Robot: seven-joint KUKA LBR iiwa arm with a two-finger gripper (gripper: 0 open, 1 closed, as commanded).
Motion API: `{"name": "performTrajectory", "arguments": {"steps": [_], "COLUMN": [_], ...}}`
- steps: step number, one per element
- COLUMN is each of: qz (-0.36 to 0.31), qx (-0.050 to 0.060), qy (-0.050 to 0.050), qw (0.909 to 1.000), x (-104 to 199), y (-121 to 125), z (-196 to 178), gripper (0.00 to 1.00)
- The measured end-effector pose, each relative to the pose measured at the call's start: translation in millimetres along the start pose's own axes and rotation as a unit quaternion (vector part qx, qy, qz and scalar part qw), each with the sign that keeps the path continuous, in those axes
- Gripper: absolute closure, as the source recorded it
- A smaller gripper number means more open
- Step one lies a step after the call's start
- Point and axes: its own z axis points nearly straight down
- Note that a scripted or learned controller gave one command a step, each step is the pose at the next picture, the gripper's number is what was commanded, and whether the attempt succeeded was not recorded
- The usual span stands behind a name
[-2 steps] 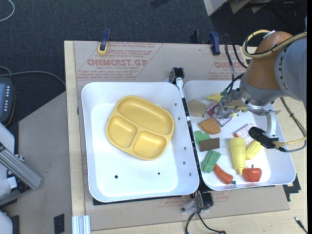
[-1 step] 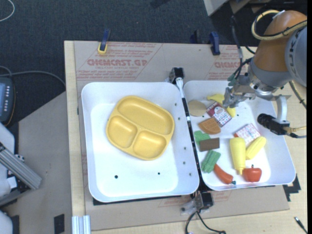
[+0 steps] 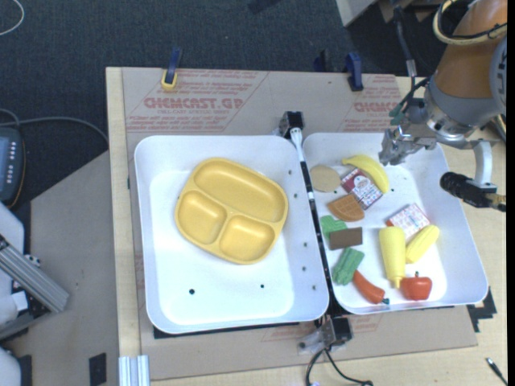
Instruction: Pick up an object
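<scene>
Camera view: gripper (image 3: 392, 153) hovers beside the toy banana (image 3: 368, 170); finger state cannot be determined. Crowded neighbouring toys risk a misaligned, empty grasp.

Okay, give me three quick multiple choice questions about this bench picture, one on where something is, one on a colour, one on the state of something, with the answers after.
1. Where does the divided plate lie?
A. in the left bin
B. in the right bin
C. on the bare bench

2. What colour is that plate?
A. red
B. yellow
C. blue

3. How does the gripper stand to the toy food?
A. buried among the pieces at the bin's near edge
B. above the far end of the right bin, near the banana
C. over the plate

Answers: 1 A, the plate sits alone inside the left bin. 2 B, it is plainly yellow. 3 B, the gripper hangs by the banana at the far end.
</scene>
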Motion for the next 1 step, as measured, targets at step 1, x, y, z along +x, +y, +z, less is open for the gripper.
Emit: {"name": "performTrajectory", "arguments": {"steps": [1], "qz": [0.000], "qx": [0.001], "qy": [0.000], "qw": [1.0000], "x": [0.0], "y": [1.2], "z": [-20.0], "gripper": [1.00]}}
